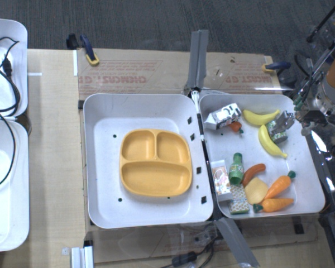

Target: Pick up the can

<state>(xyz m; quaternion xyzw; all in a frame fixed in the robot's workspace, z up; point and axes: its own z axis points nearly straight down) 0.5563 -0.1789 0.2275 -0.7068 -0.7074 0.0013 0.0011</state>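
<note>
The can (223,116) looks like a crumpled silver and white one, lying on its side at the back left of the right bin (310,166). My gripper (280,128) hangs low over the right half of that bin. It sits between two yellow bananas (260,116) (269,143), about a hand's width right of the can and apart from it. The arm comes in from the right edge behind it.
Near the can lies a small red-orange item (235,127). The bin's front holds a green bottle (236,168), a sausage (253,173), a white box (220,178), a yellow piece (255,190) and two carrots (279,186). The left bin (100,161) holds a yellow divided plate (155,162).
</note>
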